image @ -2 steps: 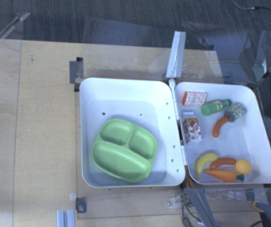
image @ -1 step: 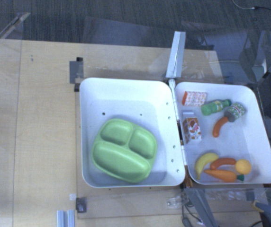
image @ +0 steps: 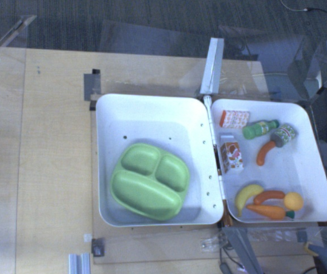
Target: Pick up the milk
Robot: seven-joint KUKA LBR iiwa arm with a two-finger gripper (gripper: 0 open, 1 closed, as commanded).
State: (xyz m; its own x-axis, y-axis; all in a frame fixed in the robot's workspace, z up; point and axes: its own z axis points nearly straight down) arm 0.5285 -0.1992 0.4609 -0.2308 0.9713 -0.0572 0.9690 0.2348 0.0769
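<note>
The single milk carton (image: 231, 156) lies at nine o'clock in the right bin (image: 318, 170), by its left wall, with one red-and-white box (image: 234, 119) at twelve o'clock from it, two bottles (image: 259, 129) at two, one banana (image: 247, 196) at five, and one green divided plate (image: 150, 180) in the left bin (image: 109, 153).

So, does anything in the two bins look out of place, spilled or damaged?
Nothing stands out. The green divided plate lies flat in the left bin; the milk carton and toy foods lie loose in the right bin, unspilled.
</note>
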